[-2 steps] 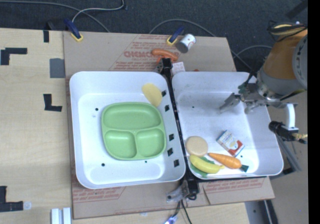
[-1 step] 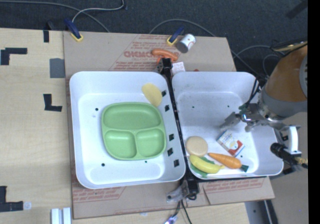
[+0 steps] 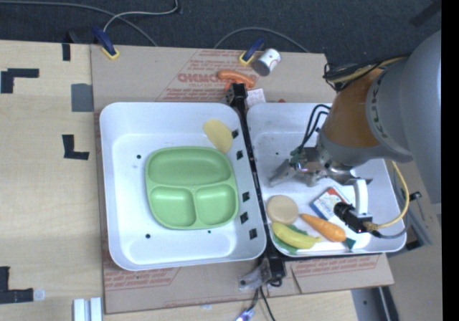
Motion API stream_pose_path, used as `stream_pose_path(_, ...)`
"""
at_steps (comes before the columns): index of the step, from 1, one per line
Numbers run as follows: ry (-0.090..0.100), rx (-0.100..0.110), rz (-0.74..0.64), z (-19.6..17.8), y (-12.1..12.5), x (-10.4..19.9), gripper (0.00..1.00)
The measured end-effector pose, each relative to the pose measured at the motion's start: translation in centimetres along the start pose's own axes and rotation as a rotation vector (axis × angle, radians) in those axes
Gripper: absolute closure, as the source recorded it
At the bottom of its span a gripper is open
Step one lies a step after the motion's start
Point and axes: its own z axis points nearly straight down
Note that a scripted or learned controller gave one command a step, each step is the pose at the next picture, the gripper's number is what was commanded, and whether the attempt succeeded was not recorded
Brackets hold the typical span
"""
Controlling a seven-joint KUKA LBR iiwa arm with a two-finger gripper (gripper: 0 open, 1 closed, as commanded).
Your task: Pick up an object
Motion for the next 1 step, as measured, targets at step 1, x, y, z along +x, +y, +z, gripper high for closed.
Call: stream_pose_path(1,-0.004,-0.005,0.001,-0.07,5.01,-4.77,0.00)
